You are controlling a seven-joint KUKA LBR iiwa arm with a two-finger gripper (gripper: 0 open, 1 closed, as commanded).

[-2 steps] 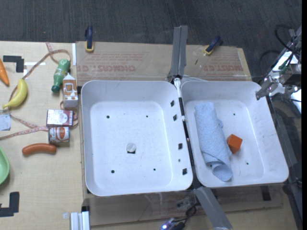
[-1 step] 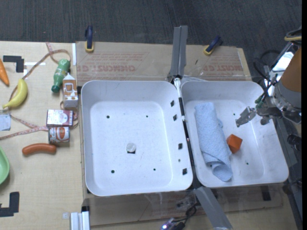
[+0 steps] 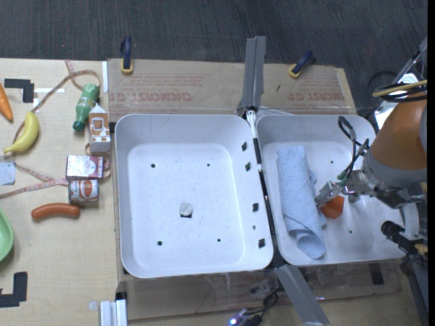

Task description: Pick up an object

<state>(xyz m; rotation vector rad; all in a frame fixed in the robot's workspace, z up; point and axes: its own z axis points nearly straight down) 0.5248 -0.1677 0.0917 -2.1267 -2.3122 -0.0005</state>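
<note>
The orange ball [image 3: 333, 208] lies in the right bin [image 3: 299, 124], just right of the rolled blue towel [image 3: 300, 199]. My gripper [image 3: 329, 195] sits right over the ball, touching it; I cannot tell how wide it stands.

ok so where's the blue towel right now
The blue towel lies in the right bin, along its left side, with a small orange object and the hand just to its right.

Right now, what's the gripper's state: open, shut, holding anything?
Gripper: in the right bin, low beside the blue towel, right at a small orange object; a grasp cannot be told from this view.
</note>
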